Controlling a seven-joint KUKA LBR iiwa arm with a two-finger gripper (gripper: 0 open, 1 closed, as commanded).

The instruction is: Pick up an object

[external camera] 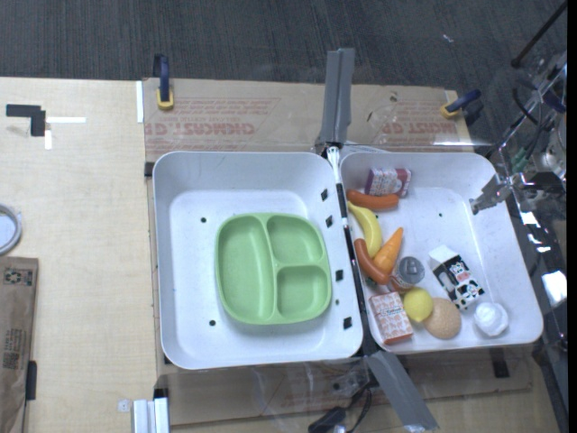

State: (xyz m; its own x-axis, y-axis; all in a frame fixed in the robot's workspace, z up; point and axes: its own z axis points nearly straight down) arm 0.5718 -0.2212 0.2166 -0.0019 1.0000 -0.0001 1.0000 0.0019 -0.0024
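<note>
Two bins (pixel 171 242) abut; pincer (pixel 487 197) at right rim, state unclear; food crowds centre divider.

green divided plate (pixel 273 269) in left bin (pixel 171 242); toy food fills right bin (pixel 518 269)

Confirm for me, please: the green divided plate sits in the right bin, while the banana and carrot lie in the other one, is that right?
Not quite. The camera view shows the green divided plate in the left bin; the banana and carrot lie in the other one, the right bin.
</note>
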